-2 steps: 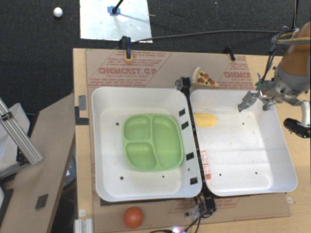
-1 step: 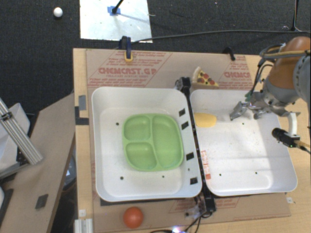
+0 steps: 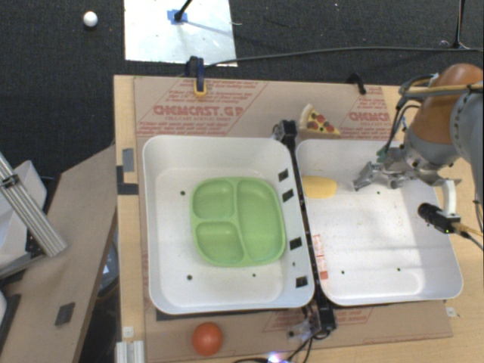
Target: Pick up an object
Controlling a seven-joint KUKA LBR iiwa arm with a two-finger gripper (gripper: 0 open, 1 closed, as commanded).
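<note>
A small yellow object [image 3: 320, 187] lies in the right bin [image 3: 393, 278], close to its left wall near the far end. My gripper [image 3: 366, 178] hovers low over the far part of that bin, just right of the yellow object and apart from it. Nothing shows between its tips. A green divided plate [image 3: 238, 220] rests in the middle of the left bin [image 3: 170, 278].
A toy pizza slice [image 3: 318, 121] lies on the board behind the bins, outside them. An orange ball [image 3: 206, 338] sits on the bench in front of the left bin. A white sheet [image 3: 178, 21] and a small white ball [image 3: 90, 19] lie at the far back.
</note>
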